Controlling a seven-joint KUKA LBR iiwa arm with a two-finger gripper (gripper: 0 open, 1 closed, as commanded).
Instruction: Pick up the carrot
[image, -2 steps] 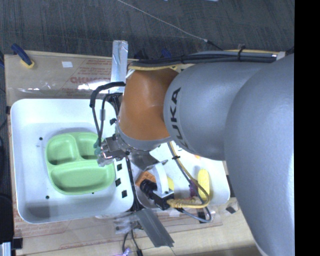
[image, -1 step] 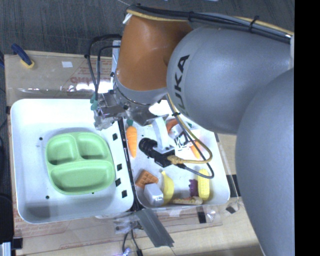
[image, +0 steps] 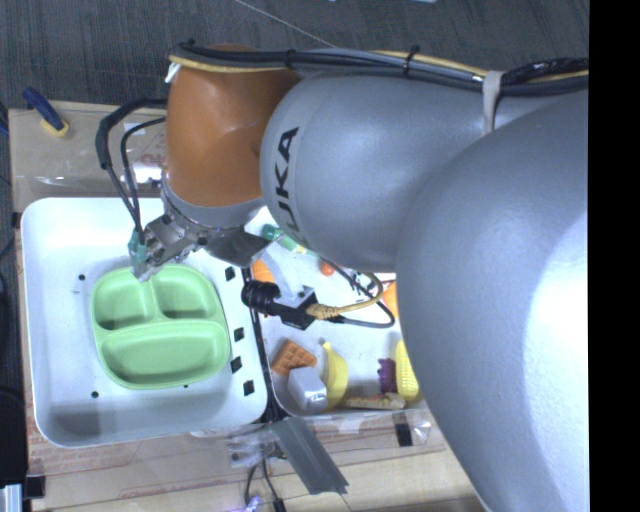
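My gripper (image: 148, 254) hangs over the left bin (image: 55, 300), at the far rim of a green divided plate (image: 160, 325), and nothing shows in it. A small orange piece, possibly the carrot (image: 262, 271), peeks out from under the arm at the right bin's near-left corner. The arm hides most of it. Another orange patch (image: 390, 300) shows further right, behind a cable.
The grey arm with its orange band (image: 215, 130) covers most of the right bin. Along that bin's front lie a waffle-like orange wedge (image: 293, 355), a banana (image: 336, 372), a purple item (image: 385, 372) and corn (image: 406, 370). A black cable plug (image: 275, 300) hangs over the divider.
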